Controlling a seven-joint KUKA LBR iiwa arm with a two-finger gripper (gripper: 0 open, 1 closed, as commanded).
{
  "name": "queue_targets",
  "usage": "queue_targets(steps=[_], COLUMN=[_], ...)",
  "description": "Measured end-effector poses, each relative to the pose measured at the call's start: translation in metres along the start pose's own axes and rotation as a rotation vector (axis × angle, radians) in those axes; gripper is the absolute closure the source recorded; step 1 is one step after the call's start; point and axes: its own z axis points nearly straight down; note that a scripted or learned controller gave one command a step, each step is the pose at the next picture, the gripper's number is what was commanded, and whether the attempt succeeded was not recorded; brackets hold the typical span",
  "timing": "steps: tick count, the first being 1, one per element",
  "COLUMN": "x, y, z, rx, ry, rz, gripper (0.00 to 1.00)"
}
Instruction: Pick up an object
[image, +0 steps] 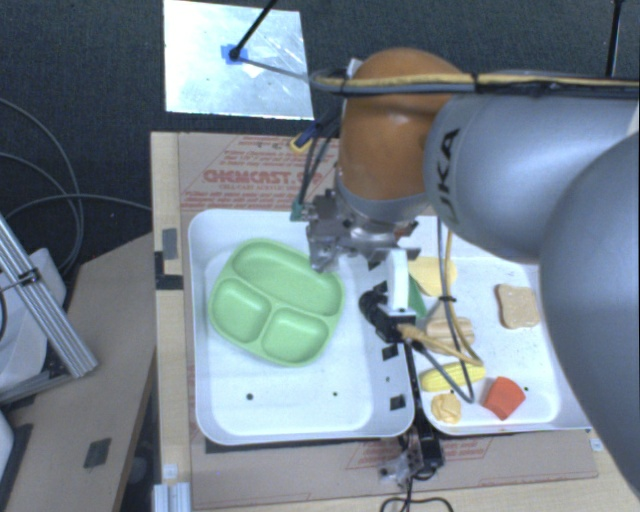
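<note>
Across the right half of the scene the grey arm (540, 150) reaches in, so close to the camera that it covers the upper right corner and much of the right bin. Its orange band (390, 110) sits just above the wrist, over the far end of the rim where the two bins meet. Below the band the end effector (330, 245) hangs over the back of the left bin, its tip just at the far edge of the green plate; whether it is wide, narrow or gripping anything cannot be told from this angle.

On the worktop (110, 300) a brown cardboard sheet (240, 165) lies under both bins. The left bin (290, 410) holds one thing, a light green divided plate (275, 300) with three compartments, lying flat toward the bin's back half.

The right bin (540, 410) carries several small toy foods: a tan slice of bread (518, 306) near the right side, a pale yellow piece (432, 272) at the back, a green piece (414, 297) just beside it, a yellow piece (452, 378) toward the front, a smaller yellow-orange piece (446, 407) near the front rim, and an orange-red block (503, 396) just to its right. A black cable (405, 350) runs along the divide between the bins.
</note>
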Motion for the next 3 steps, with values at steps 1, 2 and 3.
queue_targets(steps=[1, 2, 3], x=[0.002, 0.017, 0.057], y=[-0.002, 0.013, -0.072], z=[-0.017, 0.077, -0.023], rx=[-0.003, 0.004, -0.006], ry=[0.004, 0.001, 0.008], rz=[-0.001, -0.004, -0.013], gripper=[1.00, 1.00, 1.00])
